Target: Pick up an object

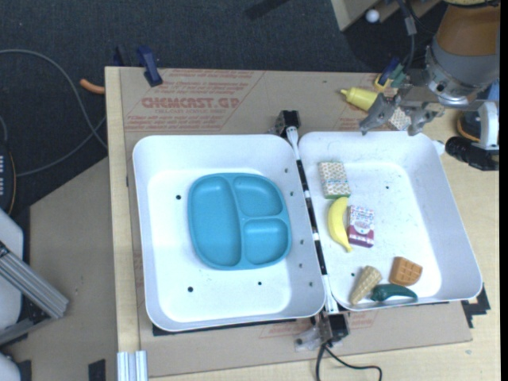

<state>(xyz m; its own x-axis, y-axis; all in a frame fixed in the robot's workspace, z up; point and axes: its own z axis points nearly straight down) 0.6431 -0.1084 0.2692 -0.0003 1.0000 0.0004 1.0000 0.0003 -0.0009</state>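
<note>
Two white bins side by side on the bench, touching along a dark seam down the middle.

Left bin: one blue tray with three compartments, lying flat near the bin's centre, nothing on it.

Right bin: six small things, all in the nearer half and toward the seam. Farthest back, a pale checked block. Just below it, a banana, curved, lying lengthwise. Touching the banana's right side, a small white and purple carton. Near the front rim, a cone tilted toward the seam, a waffle to its right, and a dark green piece right at the rim, just beside both. Far right part of this bin bare, speckled with small dark flecks.

Above the right bin's back edge, the arm with its jaws spread, nothing between them, well apart from everything in the bin. Just behind the jaws on the bench, a yellow thing, partly hidden by the arm. At the bench's back left corner, a blue clamp. Red lettering across the brown board behind the left bin. Cables across the dark floor at left. Nothing lying over the things in the right bin.
</note>
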